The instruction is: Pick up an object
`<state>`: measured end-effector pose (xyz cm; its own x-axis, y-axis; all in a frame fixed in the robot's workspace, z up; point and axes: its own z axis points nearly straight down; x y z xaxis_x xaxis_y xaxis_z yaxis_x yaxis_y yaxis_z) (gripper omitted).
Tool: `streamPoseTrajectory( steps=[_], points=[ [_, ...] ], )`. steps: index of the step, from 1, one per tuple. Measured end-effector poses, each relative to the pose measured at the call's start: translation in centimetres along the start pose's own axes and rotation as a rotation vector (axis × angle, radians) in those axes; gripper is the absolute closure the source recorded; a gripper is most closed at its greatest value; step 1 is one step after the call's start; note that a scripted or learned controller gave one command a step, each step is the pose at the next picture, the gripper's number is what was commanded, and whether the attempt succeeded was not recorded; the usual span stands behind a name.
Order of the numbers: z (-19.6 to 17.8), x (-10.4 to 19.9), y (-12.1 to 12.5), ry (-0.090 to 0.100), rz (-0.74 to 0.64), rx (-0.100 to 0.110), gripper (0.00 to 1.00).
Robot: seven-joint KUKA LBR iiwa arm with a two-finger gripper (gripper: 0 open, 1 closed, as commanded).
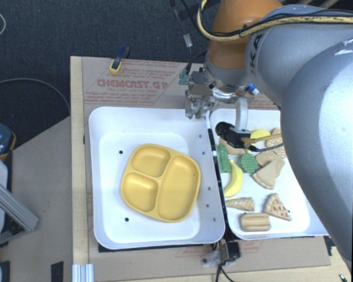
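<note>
Across the bench sit 2 shallow white bins side by side: the left white bin [100, 164] carries a yellow plastic plate with 3 compartments [160, 182], lying flat near its middle. Right of it, the right white bin [295, 225] holds a cluster of toy food: a yellow plastic banana [235, 181] along the shared rim, a green leafy piece [248, 164] just beside it, a tan bread-shaped piece [268, 174], a small cone-like wedge [240, 204], a pizza slice with red spots [277, 207] and a brown sausage-shaped roll [255, 222] nearest the front edge. Grey arm with orange band [241, 21] reaches in from the right, covering the bin's far corner. Its two-finger gripper [196, 112] hangs at the back rim, above the divide between the 2 bins; whether the fingers are apart or together I cannot tell, and nothing is visibly between them. Black cable [231, 133] loops beside the food.
</note>
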<state>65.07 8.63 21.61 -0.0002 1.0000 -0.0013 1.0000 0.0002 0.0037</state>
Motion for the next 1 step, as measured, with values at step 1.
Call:
streamPoseTrajectory(
  steps=[1],
  points=[
    [0.04, 0.17, 0.02, 0.0, -0.001, 0.0, 1.0]
  ],
)
